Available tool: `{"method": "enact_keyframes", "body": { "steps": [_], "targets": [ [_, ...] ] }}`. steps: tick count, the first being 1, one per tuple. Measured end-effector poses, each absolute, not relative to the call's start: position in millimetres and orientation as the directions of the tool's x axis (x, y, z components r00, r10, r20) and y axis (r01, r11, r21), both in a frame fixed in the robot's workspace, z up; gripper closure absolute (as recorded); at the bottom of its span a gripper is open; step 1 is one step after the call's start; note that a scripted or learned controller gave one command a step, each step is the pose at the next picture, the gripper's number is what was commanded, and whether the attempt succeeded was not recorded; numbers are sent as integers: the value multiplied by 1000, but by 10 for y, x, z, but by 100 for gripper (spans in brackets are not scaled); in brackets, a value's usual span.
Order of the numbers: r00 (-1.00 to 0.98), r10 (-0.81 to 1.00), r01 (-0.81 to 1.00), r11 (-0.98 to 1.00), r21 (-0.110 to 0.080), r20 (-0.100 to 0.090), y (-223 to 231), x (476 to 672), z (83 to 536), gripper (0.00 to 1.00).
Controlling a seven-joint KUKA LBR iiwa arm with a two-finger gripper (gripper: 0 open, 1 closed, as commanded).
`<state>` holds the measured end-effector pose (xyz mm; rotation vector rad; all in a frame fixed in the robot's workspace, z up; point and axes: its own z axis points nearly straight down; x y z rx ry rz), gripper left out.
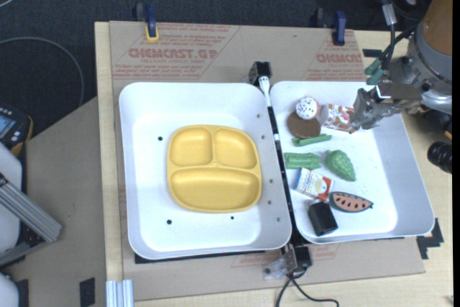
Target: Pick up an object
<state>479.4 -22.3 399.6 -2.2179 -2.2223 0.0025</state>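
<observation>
Over the right bin (410, 176), toward its one o'clock corner, the gripper (363, 115) hangs just above a small red-and-white packet (336, 115); whether it is spread or closed cannot be told. That packet's long axis runs nine to three. Below it lie a brown disc (305, 126) with a dotted white ball (307, 108), a green bean pod (311, 141), a leafy green piece (341, 164), a watermelon slice (349, 202) pointing toward four, and a black block (323, 218). A yellow divided plate (213, 168) sits in the left bin (140, 176).

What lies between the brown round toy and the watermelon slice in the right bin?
In the camera view, between brown round toy and watermelon slice lie a green bean and a green leafy toy.
</observation>
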Motion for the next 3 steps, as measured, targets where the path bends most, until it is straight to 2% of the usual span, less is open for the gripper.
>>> {"method": "enact_keyframes", "body": {
  "steps": [1, 2, 3],
  "targets": [
    [-9, 1000, 1000, 9, 10, 3, 453, 4869, 4711, 100],
    [11, 1000, 1000, -11, -16, -2, -501, 4768, 3285, 100],
    [-6, 1000, 1000, 6, 8, 1, 7, 4801, 3900, 100]
  ]
}}
